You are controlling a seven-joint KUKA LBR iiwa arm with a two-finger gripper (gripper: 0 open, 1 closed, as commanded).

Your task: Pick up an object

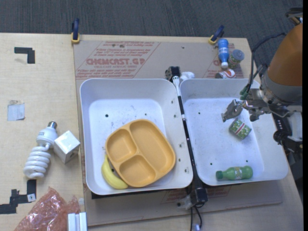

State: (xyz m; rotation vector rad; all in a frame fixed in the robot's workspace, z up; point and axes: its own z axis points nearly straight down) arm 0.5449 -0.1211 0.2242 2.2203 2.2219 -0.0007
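Observation:
In the right bin [207, 143] a small green and white can [240, 128] lies tilted near the right wall. My gripper [241, 113] hangs just above it, reaching in from the right. Its fingers are spread apart and open, with one fingertip [229, 113] to the can's upper left and the other to its upper right. Nothing sits between the fingers. A green bottle [234, 173] lies on its side near the same bin's front edge.
The left bin [91, 129] holds an orange divided plate [139, 152] with a banana [111, 175] partly under it. A light bulb [39, 150], a white cube [67, 145] and a red bag [45, 211] lie left of the bins. Small bottles [224, 53] stand behind the right bin.

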